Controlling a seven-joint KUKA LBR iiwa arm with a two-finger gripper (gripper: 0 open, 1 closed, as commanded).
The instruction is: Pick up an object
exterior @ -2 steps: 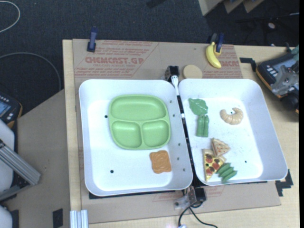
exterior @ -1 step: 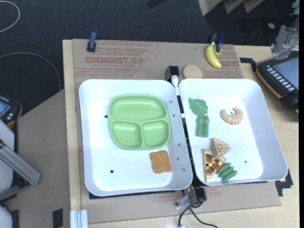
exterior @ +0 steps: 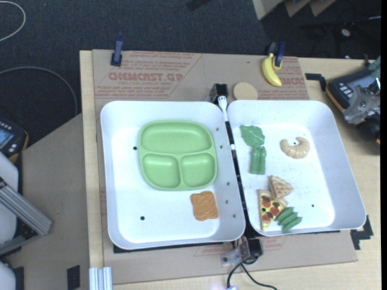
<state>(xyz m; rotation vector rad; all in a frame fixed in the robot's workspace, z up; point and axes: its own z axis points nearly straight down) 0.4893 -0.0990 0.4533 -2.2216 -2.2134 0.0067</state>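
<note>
pincer [exterior: 363,104] sits at the far right edge of the view, over the tabletop [exterior: 363,162] outside the bins, and it carries nothing; whether it is open or closed cannot be told from this blur of grey parts. every object lies well apart from it, to its left and mostly nearer the camera.

nearest in the right bin [exterior: 338,162] are green pea pods [exterior: 289,217] touching a pizza slice [exterior: 269,207], with a sandwich triangle [exterior: 280,187] just behind them. farther back stand a green celery piece [exterior: 258,160] and a leafy green [exterior: 252,135], and a croissant [exterior: 295,147] lies closest to the pincer, still clearly apart.

in the left bin [exterior: 118,162] a toast slice [exterior: 205,205] lies near the front, just beside a green divided plate [exterior: 178,154].

beyond the bins, a banana [exterior: 271,71] and a round tan disc [exterior: 245,92] rest on the cardboard.
</note>
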